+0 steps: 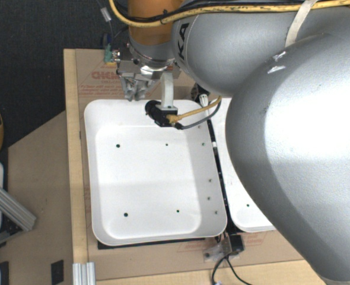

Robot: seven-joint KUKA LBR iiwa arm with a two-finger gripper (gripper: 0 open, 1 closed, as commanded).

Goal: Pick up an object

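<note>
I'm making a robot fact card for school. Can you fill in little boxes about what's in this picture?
arm: grey with orange band, reaching in from the right
gripper: above the far edge of the left bin
left bin: white, shallow, small dark dots on its floor
right bin: white, mostly hidden behind the arm
bench: tan board under both bins
cable: yellowish, by the gripper

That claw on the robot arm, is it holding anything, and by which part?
Nothing shows between the fingers of the gripper, poised over the far edge of the left bin.
</note>
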